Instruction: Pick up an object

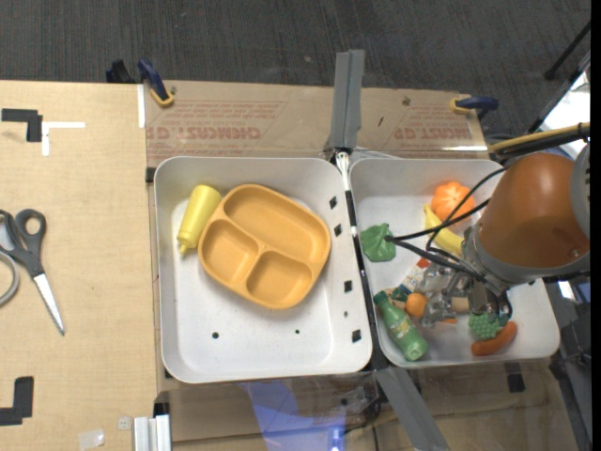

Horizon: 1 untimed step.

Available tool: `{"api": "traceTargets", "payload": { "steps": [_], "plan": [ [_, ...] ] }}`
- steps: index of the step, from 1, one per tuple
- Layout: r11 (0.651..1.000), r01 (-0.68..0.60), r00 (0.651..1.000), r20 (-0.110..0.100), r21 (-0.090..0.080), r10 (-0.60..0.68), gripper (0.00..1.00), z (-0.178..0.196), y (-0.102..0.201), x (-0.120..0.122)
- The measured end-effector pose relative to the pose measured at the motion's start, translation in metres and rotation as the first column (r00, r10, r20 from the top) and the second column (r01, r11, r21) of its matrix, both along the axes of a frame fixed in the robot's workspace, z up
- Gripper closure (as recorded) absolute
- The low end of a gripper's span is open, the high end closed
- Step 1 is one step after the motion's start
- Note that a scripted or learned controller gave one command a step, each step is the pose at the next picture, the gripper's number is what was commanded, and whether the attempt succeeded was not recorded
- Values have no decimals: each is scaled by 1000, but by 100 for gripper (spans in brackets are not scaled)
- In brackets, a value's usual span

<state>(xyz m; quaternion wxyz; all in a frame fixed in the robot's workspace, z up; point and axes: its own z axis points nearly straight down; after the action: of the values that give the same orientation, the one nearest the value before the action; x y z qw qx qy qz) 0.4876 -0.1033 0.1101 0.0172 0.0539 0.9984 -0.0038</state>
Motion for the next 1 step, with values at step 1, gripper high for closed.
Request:
{"api": "traceTargets", "payload": {
  "steps": [1],
  "plan": [
    [998, 66, 997, -31, 10, -66, 100, 82, 87, 21]
  ]
}}
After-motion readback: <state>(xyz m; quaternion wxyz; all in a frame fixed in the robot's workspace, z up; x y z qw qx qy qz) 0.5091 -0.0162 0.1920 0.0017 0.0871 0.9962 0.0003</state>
